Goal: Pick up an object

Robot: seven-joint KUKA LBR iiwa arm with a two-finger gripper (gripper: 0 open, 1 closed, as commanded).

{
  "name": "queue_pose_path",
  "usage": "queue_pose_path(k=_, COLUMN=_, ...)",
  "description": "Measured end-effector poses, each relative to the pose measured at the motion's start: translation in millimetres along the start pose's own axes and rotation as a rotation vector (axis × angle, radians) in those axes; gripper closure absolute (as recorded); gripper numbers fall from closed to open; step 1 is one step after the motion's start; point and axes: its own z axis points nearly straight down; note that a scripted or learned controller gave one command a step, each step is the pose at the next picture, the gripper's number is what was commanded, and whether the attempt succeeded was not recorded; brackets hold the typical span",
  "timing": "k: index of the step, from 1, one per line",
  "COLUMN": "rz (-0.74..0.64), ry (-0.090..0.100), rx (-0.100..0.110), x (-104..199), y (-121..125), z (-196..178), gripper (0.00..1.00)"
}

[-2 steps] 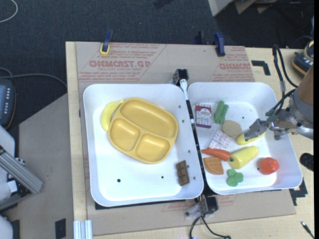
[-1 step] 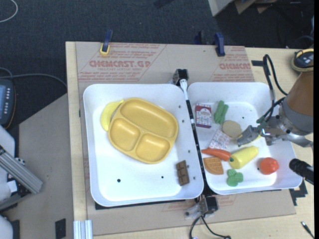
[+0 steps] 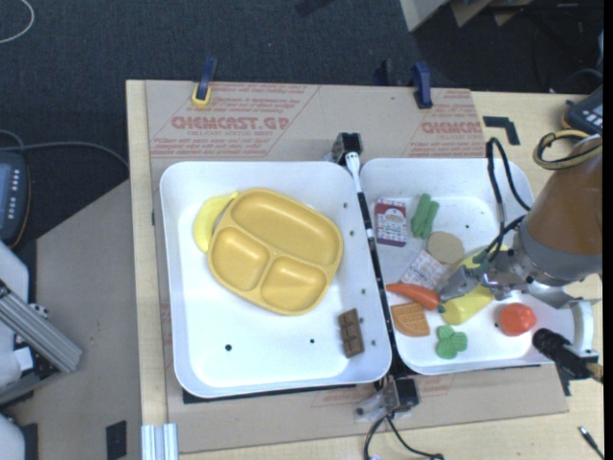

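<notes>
My gripper (image 3: 467, 283) is low in the right bin (image 3: 479, 175), reaching in from the right under the grey and orange arm. It hovers right over a yellow toy piece (image 3: 466, 308) and beside an orange carrot (image 3: 414, 294). Close around it lie a round beige cookie (image 3: 444, 247), a red tomato (image 3: 516, 319), a green broccoli piece (image 3: 450, 342) and an orange cracker (image 3: 411, 320). Farther back are a red-and-white carton (image 3: 391, 222) and a green pickle (image 3: 423, 216). I see nothing lifted off the bin floor.
The left bin (image 3: 192, 333) holds a yellow divided tray (image 3: 275, 250) lying over a yellow plate (image 3: 206, 220), and a brown chocolate bar (image 3: 351, 333) near its right wall. The ridge between the bins runs just left of the carrot. Black cables loop above the arm.
</notes>
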Motion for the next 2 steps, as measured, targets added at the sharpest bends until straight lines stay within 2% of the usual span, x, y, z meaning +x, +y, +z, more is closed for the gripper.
queue_pose_path(k=1, rz=0.005, ry=-0.013, rx=-0.011, x=-5, y=0, z=31, gripper=0.00)
queue_pose_path(k=2, rz=0.003, ry=-0.007, rx=-0.011, x=-2, y=0, z=20, gripper=1.00)
